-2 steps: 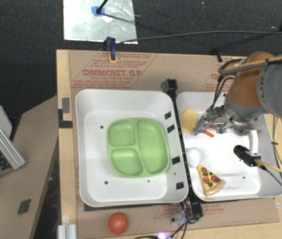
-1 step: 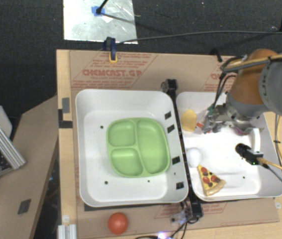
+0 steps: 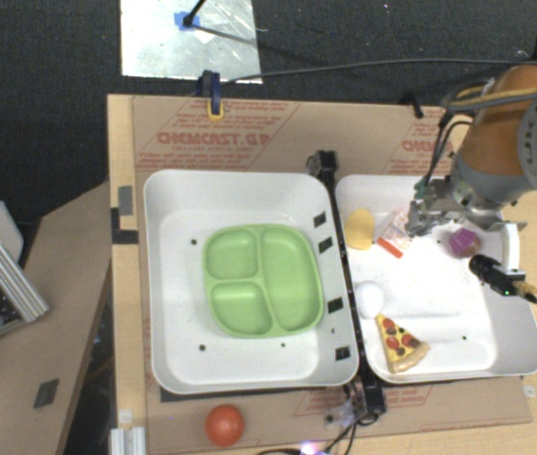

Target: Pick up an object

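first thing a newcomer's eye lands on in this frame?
Probably the green divided tray, lying alone in the middle of the left bin. Next, the arm with its orange band comes in from the right, its tool low over the far part of the right bin, close to a yellow item and a purple one. A pizza slice toy lies at that bin's near edge, and an orange-red ball sits outside on the bench.

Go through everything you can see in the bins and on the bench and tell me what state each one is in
Green tray: flat in left bin, compartments bare.
Pizza slice: flat, right bin's near edge.
Yellow piece: resting against right bin's left wall.
Purple piece: lying beside the gripper.
Red ball: on the bench, outside the bins.
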Robot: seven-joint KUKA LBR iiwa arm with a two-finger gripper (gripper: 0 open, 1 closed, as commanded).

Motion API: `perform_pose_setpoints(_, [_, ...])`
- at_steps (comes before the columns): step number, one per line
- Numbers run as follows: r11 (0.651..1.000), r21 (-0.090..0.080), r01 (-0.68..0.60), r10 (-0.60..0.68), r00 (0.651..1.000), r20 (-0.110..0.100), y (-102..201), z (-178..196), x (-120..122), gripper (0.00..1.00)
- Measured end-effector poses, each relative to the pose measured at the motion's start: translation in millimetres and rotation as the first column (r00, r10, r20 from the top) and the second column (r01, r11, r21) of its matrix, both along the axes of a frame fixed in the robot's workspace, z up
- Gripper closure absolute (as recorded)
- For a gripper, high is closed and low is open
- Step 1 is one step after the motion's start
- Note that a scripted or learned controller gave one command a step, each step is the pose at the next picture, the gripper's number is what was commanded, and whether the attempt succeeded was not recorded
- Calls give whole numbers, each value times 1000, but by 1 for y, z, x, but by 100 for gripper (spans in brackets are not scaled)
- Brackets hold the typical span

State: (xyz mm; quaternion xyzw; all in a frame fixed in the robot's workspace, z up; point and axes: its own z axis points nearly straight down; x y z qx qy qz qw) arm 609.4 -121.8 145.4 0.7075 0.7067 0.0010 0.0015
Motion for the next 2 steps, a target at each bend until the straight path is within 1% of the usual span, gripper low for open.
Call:
perform_pose_setpoints(1, [1000, -1, -6, 6, 1000, 4, 2, 63, 7, 100])
perform_pose_setpoints(2, [1000, -1, -4, 4, 1000, 3, -6, 120, 3, 100])
